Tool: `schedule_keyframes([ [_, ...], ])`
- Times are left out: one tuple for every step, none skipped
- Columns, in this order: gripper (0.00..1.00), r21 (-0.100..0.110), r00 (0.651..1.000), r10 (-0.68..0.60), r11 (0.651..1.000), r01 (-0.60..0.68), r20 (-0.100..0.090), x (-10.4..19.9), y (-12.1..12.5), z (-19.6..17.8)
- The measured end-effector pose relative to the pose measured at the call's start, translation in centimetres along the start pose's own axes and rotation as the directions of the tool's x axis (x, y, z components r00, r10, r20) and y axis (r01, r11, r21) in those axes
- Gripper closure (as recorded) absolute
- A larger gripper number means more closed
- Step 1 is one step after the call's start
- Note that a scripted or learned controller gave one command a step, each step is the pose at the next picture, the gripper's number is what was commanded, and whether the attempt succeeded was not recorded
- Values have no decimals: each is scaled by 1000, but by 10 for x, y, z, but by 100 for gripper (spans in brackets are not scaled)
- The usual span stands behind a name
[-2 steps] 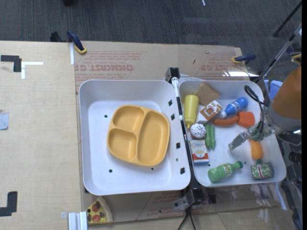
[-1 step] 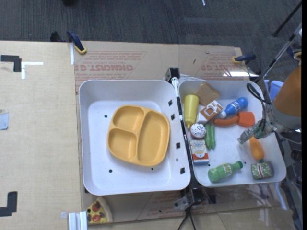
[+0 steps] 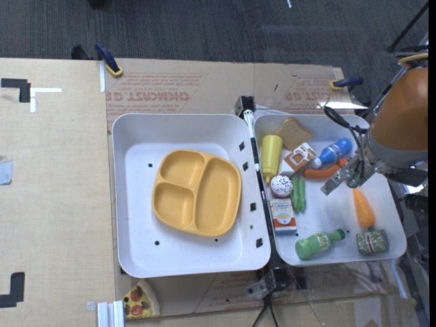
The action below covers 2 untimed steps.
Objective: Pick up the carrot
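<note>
The carrot [image 3: 364,208] is a short orange cone with a green end. It lies on the floor of the right bin [image 3: 340,213], near that bin's right wall, pointing roughly toward the front. My gripper [image 3: 344,178] hangs over the right bin just up and left of the carrot's top end, close to it. A reddish-orange sausage [image 3: 319,172] lies directly to the gripper's left. The arm's orange band [image 3: 403,111] rises behind the gripper on the right.
The right bin also holds a blue bottle [image 3: 334,151], an orange-and-white box [image 3: 300,157], a bread slice [image 3: 294,133], a yellow bottle [image 3: 271,154], a speckled ball [image 3: 281,185], a pea pod [image 3: 298,195], a small carton [image 3: 282,216], a green bottle [image 3: 319,244] and a green can [image 3: 372,241]. A yellow divided plate [image 3: 197,191] fills the left bin [image 3: 133,182].
</note>
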<state>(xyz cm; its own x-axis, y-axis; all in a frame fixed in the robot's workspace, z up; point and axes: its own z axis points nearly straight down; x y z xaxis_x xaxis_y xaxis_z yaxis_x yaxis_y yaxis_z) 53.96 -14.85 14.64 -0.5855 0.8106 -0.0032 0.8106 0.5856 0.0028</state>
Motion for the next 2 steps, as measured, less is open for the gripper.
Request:
schedule_keyframes([
  [100,1,983,-185,983,185,-3,-30,-53,55],
  [100,-1,968,-252,968,252,0,-12,-26,13],
])
